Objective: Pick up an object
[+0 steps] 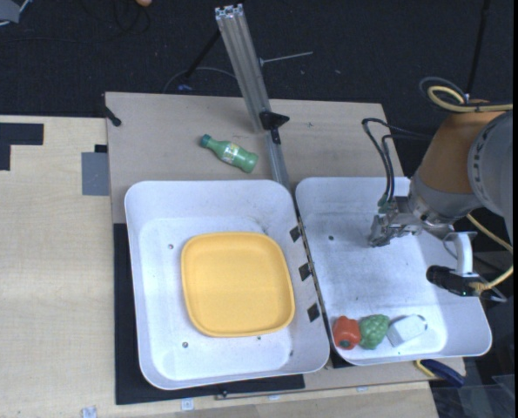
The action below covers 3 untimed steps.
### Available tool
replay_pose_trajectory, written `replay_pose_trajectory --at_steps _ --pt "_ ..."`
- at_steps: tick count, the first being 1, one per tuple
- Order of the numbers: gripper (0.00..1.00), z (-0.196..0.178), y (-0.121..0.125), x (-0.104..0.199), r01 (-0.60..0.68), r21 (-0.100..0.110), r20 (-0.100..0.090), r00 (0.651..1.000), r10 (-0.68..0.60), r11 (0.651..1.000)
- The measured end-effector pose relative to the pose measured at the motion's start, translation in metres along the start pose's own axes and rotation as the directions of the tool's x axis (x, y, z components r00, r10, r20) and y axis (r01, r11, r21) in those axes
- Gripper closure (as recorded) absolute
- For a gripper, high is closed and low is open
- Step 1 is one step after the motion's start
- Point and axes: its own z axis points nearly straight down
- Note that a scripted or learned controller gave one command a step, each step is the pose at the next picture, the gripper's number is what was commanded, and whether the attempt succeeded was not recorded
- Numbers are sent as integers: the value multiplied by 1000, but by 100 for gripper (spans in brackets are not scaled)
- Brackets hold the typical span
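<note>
Along the near edge of the right bin [354,286] lie a red object [346,332], a green knobbly object [374,329] and a white block [407,329], close together. My gripper [384,232] hangs over the right bin's middle, well above and behind those three objects, with nothing visible in it. A yellow square plate [237,282] lies in the left bin [154,233].
A green bottle [229,153] lies on the bench behind the left bin. A slanted aluminium post [248,55] rises from the bench between the bins at the back. Cables loop around the arm at the right.
</note>
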Motion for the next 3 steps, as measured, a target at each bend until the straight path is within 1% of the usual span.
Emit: replay_pose_trajectory --at_steps 1,3 --pt "100 -58 -5 6 0 -4 1 1000 0 1000" --pt "100 -144 -13 8 -1 -3 0 1000 1 1000"
